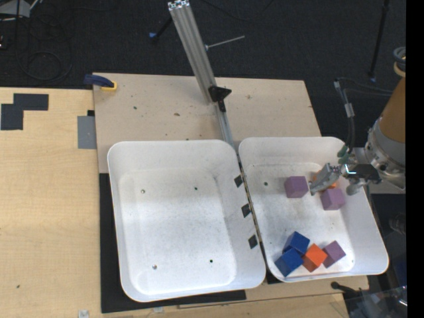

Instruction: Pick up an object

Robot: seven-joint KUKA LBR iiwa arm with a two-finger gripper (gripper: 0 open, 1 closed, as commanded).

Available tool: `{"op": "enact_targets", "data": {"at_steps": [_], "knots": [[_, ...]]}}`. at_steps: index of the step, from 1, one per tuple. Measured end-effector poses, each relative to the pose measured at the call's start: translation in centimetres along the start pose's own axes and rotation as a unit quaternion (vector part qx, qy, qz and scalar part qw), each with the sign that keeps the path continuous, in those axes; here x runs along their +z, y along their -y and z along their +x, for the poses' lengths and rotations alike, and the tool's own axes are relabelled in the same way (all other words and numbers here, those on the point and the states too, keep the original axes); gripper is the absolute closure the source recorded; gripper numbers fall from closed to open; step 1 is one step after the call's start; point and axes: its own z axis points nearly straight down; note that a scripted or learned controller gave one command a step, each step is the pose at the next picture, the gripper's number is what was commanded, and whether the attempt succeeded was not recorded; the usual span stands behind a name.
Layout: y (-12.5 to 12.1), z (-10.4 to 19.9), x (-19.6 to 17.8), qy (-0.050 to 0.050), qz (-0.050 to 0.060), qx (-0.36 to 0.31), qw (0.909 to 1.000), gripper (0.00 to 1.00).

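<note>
Over the right bin point(371, 244), near its upper right corner, the gripper point(329, 178) hangs low between two purple blocks. One purple block point(296, 187) lies just to the gripper's left in this view, close beside the finger tip; the other purple block point(332, 199) lies just below and slightly right of it, nearer the camera, and seems to touch or nearly touch the finger. A small spot of orange shows at the fingers, between the two blocks, too small to tell what it is. Whether the fingers are parted or closed cannot be made out, and no block can be seen held between them.

The move to come turns on this: either purple block is the nearest candidate, each a short sideways shift away, neither directly under the gripper as far as the slant view lets me judge. Both look roughly cubic, so no long axis matters for the grasp.

Counting the right bin: three purple blocks, with the third point(335, 251) in the lower cluster; two blue blocks point(292, 252) touching each other; one orange block point(314, 258) between the blue pair and the third purple. That cluster sits well apart from the gripper, toward the near rim.

The left bin point(126, 177) sits beside it on the tabletop point(152, 111).
</note>
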Motion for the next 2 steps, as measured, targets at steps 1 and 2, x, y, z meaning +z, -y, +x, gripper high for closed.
{"op": "enact_targets", "data": {"at_steps": [1,2], "knots": [[0.0,-0.1,-0.2,0.001,-0.003,0.002,1.0000,0.00],[0.7,0.3,4.5,0.000,0.000,0.001,1.0000,0.00]]}}
